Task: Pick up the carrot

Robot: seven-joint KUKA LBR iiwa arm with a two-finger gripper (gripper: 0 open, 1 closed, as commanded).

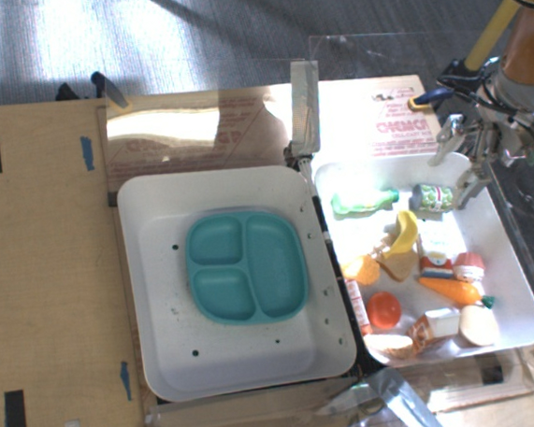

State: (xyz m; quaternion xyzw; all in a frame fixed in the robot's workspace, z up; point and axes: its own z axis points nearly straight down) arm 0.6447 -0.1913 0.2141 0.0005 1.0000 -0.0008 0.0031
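The carrot (451, 288) is orange with a green tip pointing to the right. It lies flat in the right bin (518, 259), toward the near right side, between a red-and-white toy and a white egg shape (478, 325). My gripper (462, 158) hangs over the far right corner of that bin, well behind the carrot and apart from it. Its fingers stand open with nothing between them. A small silver-green can (433, 198) lies just to the gripper's left.
The right bin also holds a green piece (365, 203), a yellow piece (405, 232), an orange-red ball (383, 309) and a red bottle (355, 303) along its left wall. A teal divided plate (247, 264) sits in the left bin (150, 266).
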